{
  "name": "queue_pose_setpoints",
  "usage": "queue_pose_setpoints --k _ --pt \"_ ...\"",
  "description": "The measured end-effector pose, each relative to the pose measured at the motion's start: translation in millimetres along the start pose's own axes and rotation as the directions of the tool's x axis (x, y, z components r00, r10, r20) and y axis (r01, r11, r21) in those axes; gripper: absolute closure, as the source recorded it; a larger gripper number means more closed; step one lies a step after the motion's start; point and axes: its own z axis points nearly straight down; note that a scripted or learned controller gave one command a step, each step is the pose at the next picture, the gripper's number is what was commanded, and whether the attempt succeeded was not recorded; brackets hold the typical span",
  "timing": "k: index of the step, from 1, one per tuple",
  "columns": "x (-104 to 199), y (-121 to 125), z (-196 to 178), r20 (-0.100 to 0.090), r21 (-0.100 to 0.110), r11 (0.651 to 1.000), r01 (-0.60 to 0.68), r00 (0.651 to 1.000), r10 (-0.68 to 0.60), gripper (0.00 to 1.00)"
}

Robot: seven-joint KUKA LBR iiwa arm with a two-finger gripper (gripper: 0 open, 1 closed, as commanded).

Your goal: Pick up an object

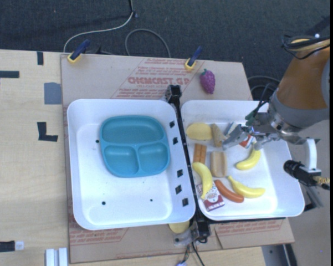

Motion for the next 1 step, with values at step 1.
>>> queue_pose_setpoints --k 1 --pt "-31.5 -0.1 75.6 0.0 0.007 1.0 -0.003 1.0 0.003 0.0"
